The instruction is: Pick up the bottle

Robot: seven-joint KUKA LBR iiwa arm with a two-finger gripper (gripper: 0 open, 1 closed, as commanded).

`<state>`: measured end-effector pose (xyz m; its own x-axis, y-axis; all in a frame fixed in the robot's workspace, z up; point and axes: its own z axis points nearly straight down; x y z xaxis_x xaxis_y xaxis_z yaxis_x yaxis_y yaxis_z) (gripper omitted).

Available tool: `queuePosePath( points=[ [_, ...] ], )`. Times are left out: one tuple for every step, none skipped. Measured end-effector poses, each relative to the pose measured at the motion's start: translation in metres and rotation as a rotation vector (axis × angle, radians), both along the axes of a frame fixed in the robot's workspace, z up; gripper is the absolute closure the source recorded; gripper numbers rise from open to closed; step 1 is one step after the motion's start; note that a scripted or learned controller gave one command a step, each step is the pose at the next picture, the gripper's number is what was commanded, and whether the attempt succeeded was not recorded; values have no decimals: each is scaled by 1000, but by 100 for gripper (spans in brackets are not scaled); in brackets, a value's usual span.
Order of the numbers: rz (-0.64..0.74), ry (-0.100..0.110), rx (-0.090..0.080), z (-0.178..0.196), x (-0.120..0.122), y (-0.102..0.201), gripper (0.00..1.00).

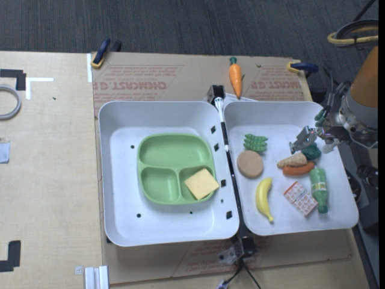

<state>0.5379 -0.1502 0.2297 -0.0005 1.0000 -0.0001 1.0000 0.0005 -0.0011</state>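
- Toward the right bin's point(264, 226) near-right corner lies the green bottle point(319, 189), flat, long axis running roughly front-to-back.
- It sits just below the hand point(307, 139), beside a small carton point(300, 198).
- Whether the hand is open or closed, I cannot tell; nothing visibly held.

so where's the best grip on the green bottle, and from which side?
Probably the bottle's mid-body, coming straight down with fingers across its width. It lies flat, its long axis along the bin's right wall, with the red-and-white packet close on its left.
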Motion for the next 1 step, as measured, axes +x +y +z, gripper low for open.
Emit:
queuePosePath(
  points=[
    [0, 0, -1, 9, 0, 0, 100]
  ],
)
